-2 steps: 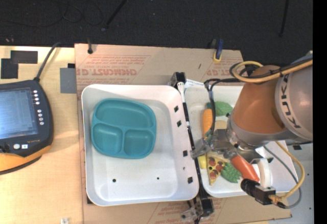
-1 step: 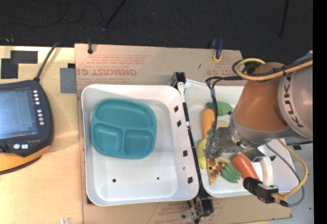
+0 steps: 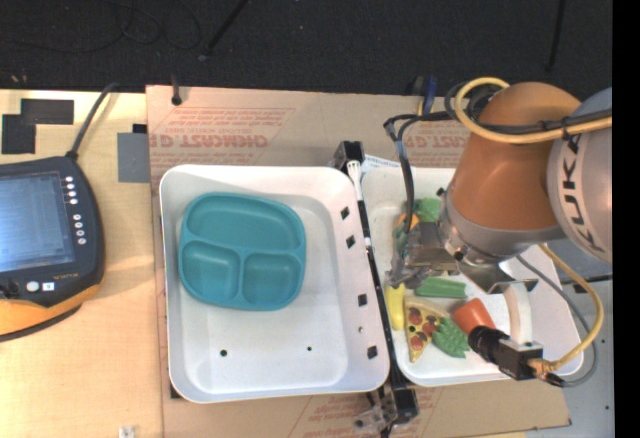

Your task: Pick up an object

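Arm is down in the right bin (image 3: 560,366), jaws (image 3: 420,261) among the toy food: grasp step. Can't tell the jaw state. Nearest candidate, green piece (image 3: 440,287), lies just beside; next needs closing, then a lift.

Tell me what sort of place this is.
Probably a robotics lab bench for grasping trials: a KUKA arm reaches over two white bins of toy food, with a teach pendant beside them and cables on the floor.

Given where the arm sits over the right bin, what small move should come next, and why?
Probably a short, straight lift to check for a catch. The gripper is down among the toys in the right bin, by the green block, and its wrist hides any hold.
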Available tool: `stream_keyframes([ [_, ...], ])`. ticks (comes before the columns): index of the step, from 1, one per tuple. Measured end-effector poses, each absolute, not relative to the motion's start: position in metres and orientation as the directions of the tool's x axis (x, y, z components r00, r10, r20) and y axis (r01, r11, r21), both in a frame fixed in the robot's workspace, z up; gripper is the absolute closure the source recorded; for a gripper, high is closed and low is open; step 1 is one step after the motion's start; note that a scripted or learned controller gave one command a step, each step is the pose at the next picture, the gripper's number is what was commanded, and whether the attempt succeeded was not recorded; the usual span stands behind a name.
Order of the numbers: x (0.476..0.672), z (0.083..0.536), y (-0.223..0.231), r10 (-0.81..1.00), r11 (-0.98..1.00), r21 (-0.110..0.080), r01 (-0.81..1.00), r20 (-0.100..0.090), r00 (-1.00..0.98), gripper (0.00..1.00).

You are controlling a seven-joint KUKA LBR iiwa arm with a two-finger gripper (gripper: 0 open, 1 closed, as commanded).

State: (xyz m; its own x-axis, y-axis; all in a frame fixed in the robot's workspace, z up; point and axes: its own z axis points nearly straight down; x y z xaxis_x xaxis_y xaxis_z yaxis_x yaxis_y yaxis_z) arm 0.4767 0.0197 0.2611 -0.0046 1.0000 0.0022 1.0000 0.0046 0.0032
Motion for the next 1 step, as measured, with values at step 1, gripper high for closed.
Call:
stream_keyframes([
  [1, 0.4751, 0.2463, 0.0201, 1.000, 0.000, -0.006, 1.000, 0.000, 0.000, 1.00],
])
